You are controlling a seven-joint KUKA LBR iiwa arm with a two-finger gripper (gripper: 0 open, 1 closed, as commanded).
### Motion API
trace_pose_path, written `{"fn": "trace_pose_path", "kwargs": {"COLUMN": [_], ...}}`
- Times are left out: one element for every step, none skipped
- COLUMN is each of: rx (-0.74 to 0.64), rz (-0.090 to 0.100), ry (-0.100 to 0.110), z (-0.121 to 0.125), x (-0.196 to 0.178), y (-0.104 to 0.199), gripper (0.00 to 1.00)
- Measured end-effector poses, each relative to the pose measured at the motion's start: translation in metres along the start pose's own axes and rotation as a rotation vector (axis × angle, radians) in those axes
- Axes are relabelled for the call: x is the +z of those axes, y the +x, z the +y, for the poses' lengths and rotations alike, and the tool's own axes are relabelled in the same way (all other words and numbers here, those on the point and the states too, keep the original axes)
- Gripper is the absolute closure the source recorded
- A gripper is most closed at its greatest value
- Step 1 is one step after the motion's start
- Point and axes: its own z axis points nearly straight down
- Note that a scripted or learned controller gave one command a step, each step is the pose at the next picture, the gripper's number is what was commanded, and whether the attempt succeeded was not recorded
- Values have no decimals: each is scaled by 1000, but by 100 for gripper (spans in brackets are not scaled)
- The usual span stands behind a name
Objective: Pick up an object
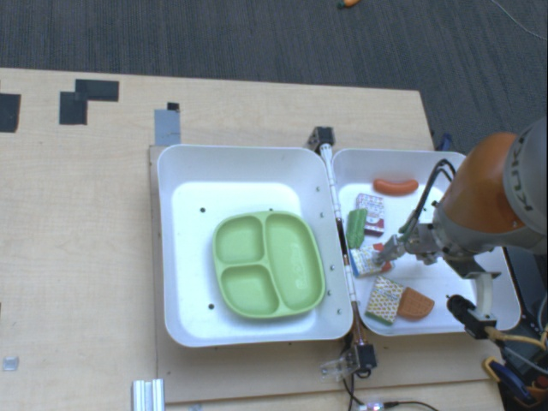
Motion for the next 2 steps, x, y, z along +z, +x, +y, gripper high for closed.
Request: {"fn": "trace_pose_path", "kwargs": {"rx": [-1, -2], "rz": [3, 3], "ry": [-3, -3], "z": [2, 2], "x": [-11, -11], "y": [1, 1], "gripper": [100, 0]}}
